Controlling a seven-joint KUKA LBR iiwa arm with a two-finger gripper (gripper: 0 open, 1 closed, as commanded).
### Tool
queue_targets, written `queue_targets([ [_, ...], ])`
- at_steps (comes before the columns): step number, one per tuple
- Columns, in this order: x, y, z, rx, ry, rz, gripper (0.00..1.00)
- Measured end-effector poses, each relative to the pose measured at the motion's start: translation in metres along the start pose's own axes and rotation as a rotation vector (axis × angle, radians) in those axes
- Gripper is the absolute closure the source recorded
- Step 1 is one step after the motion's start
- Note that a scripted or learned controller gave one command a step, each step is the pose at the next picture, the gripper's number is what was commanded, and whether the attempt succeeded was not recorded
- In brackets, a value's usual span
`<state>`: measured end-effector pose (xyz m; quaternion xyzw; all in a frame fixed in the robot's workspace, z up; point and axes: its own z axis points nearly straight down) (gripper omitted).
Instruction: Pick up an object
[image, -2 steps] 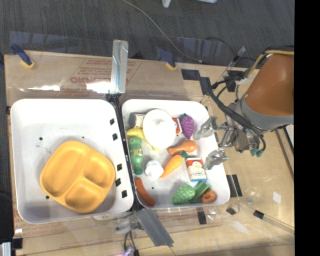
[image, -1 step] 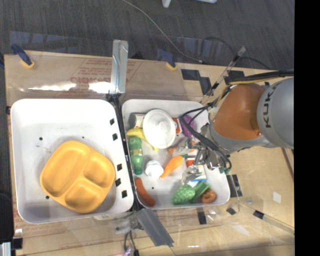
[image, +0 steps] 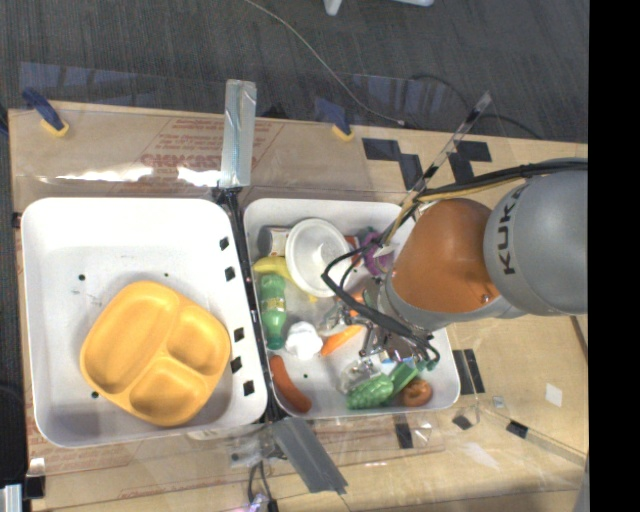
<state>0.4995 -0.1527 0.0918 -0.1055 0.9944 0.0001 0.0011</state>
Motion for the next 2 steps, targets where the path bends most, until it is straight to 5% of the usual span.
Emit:
queue_targets([
  [2,0.016,-0.005,0.0,0.0,0.002,-0.003,0.0],
])
